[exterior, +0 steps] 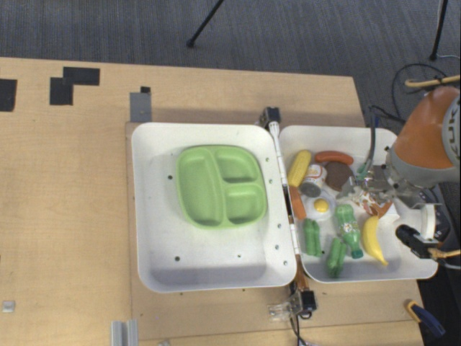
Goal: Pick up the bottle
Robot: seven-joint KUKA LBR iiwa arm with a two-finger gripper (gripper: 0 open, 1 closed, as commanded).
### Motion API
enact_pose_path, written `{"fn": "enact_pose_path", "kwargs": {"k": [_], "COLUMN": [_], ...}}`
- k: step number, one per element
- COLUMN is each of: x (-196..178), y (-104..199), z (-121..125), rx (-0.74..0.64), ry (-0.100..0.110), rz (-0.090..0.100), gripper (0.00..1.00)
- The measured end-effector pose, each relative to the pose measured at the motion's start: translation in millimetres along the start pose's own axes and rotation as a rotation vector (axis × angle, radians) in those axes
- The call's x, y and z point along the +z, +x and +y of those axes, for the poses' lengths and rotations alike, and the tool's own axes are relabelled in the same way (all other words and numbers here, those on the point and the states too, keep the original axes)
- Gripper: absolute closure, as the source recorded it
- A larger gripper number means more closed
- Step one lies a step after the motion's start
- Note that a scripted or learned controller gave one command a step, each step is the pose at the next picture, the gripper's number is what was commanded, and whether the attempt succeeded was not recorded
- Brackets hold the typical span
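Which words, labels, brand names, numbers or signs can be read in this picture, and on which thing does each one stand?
None can be read.
The green bottle in the right bin has a pale label on its body, too small and blurred to read.
The green divided plate in the left bin carries no print.
The black patches on the bench are plain shapes, not letters.

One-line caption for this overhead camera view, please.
KUKA arm's gripper low over the right bin of toy food, near the green bottle; green divided plate in the left bin.
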State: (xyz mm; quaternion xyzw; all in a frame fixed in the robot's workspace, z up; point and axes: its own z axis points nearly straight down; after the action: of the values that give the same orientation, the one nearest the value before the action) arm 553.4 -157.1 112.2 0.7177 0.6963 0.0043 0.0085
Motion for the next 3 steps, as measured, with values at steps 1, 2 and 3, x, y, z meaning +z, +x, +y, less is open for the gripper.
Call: {"fn": "enact_pose_path", "kwargs": {"k": [1, 2, 3], "x": [5.4, 5.8, 17.3], "y": [15.6, 17.5, 18.6], "z": [-15.0, -14.6, -24.5], "rx": [0.133, 0.206, 0.407], "ry": [-0.016, -0.016, 0.017], "rz": [-0.004, -0.001, 0.002], "gripper": [0.0, 0.0, 0.0]}}
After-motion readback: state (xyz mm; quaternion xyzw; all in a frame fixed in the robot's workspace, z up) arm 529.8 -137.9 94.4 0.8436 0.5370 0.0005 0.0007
